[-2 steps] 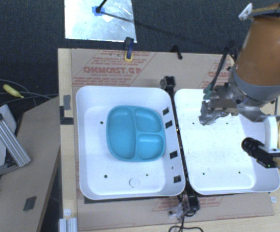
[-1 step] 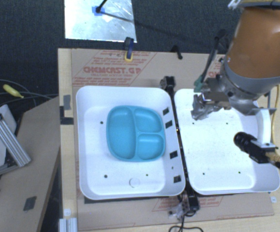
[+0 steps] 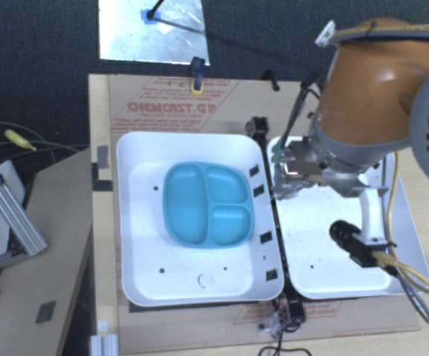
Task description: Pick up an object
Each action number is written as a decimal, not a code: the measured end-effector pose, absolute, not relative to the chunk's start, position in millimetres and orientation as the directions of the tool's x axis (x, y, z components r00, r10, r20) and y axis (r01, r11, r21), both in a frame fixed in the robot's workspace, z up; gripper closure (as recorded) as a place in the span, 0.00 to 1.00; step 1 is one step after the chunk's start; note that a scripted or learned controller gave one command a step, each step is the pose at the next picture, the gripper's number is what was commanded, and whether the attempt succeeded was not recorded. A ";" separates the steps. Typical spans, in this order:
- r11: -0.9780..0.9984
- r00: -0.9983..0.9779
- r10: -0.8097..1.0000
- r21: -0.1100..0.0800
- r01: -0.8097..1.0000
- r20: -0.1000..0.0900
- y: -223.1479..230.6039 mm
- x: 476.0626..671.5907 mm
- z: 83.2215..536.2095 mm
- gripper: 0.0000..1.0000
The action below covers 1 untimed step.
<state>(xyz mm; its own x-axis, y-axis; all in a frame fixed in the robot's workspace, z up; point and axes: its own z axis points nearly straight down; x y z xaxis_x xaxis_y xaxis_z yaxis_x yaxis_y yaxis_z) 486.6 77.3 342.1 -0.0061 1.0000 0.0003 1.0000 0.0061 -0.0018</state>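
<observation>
Grey arm with orange band [image 3: 370,80] looming in from the right, bulking over the upper half of the right white shallow bin [image 3: 325,273]. Left white shallow bin [image 3: 144,273] alongside, touching along the shared divider, both resting on a brown cardboard sheet [image 3: 173,102] atop the counter. Sky-blue plastic divided plate [image 3: 207,205], three compartments, lying flat in the middle of the left bin. Gripper [image 3: 287,170] low at the right bin's upper-left corner, just beside the divider; open or closed, cannot tell. Black cylindrical fitting [image 3: 351,242] over the right bin.
</observation>
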 end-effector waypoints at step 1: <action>-0.003 0.003 1.000 0.002 1.000 0.000 30.0 487.1 329.5 1.00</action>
